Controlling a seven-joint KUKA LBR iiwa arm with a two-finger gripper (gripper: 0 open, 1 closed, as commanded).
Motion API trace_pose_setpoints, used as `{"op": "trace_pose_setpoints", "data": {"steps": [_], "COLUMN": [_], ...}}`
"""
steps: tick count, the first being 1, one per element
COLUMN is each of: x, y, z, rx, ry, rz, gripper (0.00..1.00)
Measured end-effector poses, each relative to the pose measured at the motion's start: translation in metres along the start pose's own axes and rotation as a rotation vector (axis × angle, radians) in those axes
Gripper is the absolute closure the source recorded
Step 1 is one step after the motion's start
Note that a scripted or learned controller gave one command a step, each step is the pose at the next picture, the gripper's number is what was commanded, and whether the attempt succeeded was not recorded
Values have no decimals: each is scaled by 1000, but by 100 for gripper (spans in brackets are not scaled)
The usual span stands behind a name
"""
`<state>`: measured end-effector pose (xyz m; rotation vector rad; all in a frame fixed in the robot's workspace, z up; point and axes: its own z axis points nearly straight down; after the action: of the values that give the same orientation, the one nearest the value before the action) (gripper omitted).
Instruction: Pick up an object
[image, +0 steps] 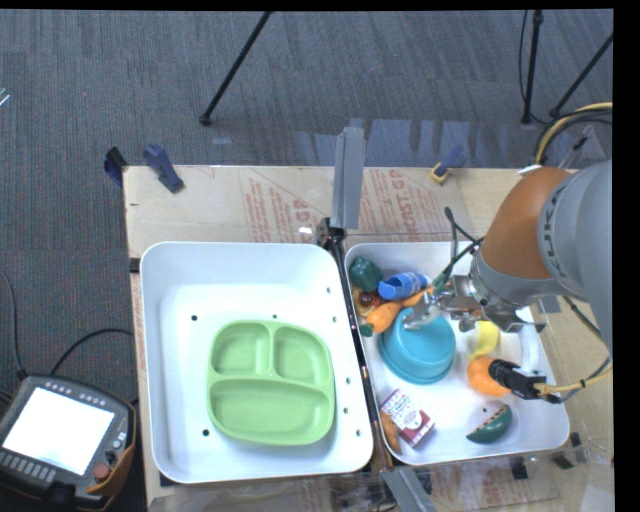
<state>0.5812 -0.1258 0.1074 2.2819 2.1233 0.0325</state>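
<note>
One pincer (432, 308) hangs low in the right bin (545, 425), over the rim of a blue bowl (420, 352); whether it grips anything, I cannot tell. The grey arm (560, 235) bends in from the right, its orange band above the wrist. Just beside the pincer lie a blue cup (400, 285), a carrot (381, 318) and a yellow piece (485, 338). Well apart, a green divided plate (270, 383) sits in the left bin (165, 300) on the counter (230, 200).
</note>
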Motion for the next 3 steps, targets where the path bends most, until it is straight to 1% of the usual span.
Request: {"op": "trace_pose_setpoints", "data": {"steps": [1, 2, 3], "x": [22, 13, 9], "y": [6, 28, 73], "z": [-1, 1, 2], "rx": [-11, 1, 4], "ry": [-10, 6, 4], "rz": [-312, -236, -258], "gripper": [0, 0, 0]}}
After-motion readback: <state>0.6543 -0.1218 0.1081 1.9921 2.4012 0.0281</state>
